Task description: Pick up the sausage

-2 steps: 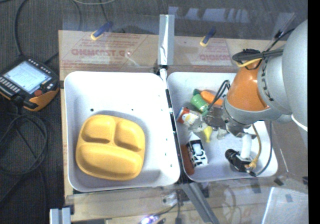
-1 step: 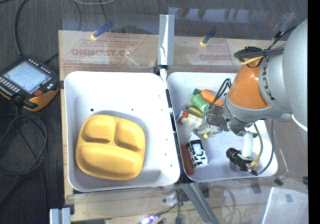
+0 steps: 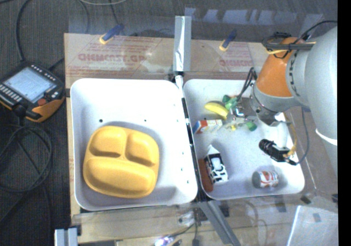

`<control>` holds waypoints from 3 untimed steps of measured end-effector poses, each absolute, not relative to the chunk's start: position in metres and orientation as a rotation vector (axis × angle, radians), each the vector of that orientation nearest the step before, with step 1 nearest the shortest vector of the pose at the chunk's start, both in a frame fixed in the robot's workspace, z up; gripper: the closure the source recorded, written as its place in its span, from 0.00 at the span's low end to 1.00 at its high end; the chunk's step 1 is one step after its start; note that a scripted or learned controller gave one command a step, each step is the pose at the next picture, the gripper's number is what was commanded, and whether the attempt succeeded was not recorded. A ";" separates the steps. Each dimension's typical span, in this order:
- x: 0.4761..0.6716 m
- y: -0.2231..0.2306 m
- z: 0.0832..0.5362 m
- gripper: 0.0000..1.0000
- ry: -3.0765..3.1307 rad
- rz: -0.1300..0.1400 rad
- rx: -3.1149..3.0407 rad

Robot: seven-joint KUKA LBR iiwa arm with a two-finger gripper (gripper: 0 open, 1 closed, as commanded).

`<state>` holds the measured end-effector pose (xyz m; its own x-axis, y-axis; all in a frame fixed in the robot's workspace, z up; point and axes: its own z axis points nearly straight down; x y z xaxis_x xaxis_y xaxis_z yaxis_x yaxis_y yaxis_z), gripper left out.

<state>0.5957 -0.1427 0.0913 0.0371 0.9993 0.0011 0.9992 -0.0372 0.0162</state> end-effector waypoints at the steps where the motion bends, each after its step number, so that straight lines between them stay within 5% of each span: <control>1: 0.578 -0.135 0.182 1.00 2.008 -0.004 2.416; 2: 0.587 -0.071 0.268 1.00 2.597 -0.002 1.764; 3: 0.578 -0.128 0.220 1.00 2.397 -0.001 2.033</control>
